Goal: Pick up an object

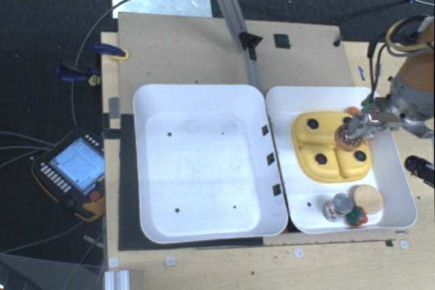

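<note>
Right bin (pixel 397 166): yellow block (pixel 321 146) at centre, small toys (pixel 350 207) clustered near its front edge. Gripper (pixel 353 131) low over the block's right part; whether the jaws are clenched or released, I cannot tell. Left bin (pixel 146 146): alongside, on the tabletop (pixel 183 51).

Teach pendant (pixel 70 173) with lit screen on dark floor left of surface (pixel 190 51); blue-yellow clamps (pixel 109 51) at surface's left edge.

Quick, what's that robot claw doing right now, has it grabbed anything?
Gripper: down over the yellow object in the right bin; whether it has grabbed anything cannot be told from this view.
</note>
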Controlling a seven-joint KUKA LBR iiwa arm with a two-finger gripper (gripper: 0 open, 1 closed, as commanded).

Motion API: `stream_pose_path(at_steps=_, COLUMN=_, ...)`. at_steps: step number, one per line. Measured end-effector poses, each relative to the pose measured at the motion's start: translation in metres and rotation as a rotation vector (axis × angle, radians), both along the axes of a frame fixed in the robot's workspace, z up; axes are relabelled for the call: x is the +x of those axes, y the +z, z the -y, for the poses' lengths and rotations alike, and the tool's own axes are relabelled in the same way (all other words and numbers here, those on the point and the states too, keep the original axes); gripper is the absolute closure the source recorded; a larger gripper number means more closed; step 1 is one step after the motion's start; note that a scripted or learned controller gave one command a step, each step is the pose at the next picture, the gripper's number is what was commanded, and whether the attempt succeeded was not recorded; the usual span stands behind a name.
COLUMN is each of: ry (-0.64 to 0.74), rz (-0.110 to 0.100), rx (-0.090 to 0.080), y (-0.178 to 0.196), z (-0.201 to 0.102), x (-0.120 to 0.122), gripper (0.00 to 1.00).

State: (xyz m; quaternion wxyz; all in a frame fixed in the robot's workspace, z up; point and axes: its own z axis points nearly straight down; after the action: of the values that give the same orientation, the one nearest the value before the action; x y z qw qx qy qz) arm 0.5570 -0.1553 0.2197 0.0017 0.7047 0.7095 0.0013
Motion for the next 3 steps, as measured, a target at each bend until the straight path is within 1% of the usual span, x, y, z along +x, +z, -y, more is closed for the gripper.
stream_pose_path(at_steps=2, ry=0.003, rz=-0.003, rx=0.002, y=-0.003, z=-0.089, x=0.009, gripper=1.0)
stream_pose_path(at_steps=3, ry=0.004, rz=-0.002, rx=0.003, y=0.008, z=-0.139, x=0.023, gripper=1.0)
